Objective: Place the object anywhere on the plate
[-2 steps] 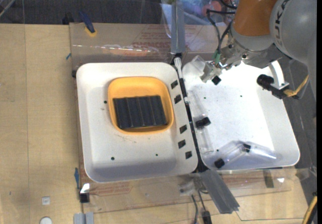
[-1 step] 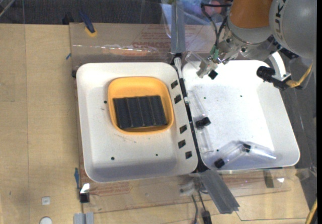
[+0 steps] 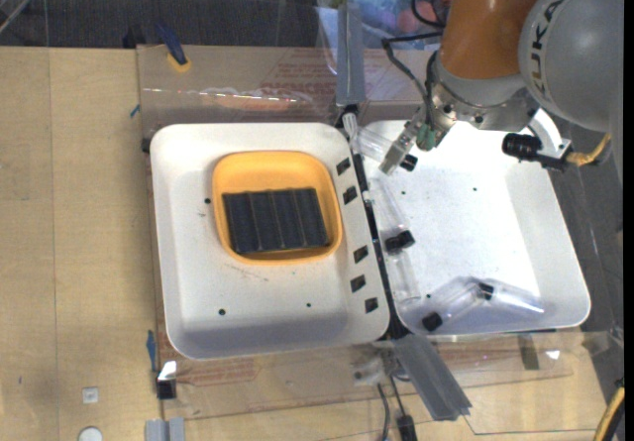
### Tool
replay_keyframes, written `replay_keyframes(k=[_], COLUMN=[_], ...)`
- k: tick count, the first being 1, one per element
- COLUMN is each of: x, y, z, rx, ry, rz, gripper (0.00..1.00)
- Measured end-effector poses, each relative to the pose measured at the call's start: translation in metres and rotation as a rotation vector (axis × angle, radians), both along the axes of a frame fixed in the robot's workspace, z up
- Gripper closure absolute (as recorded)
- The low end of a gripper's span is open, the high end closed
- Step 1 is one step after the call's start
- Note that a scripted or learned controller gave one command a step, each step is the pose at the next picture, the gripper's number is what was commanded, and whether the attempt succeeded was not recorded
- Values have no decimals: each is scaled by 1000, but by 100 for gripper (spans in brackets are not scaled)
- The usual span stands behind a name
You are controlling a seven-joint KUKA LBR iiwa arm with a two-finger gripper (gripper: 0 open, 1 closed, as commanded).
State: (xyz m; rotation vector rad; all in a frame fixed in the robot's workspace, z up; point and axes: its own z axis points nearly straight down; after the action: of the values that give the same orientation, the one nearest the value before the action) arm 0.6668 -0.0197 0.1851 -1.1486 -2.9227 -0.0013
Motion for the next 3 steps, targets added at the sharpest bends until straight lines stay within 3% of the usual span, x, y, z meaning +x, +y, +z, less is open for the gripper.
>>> replay_keyframes(k=[1,2,3], x=[0,-36,-34], y=[0,-60,-60], z=[0,110,121], rx=[0,-2,-1], ry=[-1,-8,-17], rz=[0,167,165], gripper=[0,0,100])
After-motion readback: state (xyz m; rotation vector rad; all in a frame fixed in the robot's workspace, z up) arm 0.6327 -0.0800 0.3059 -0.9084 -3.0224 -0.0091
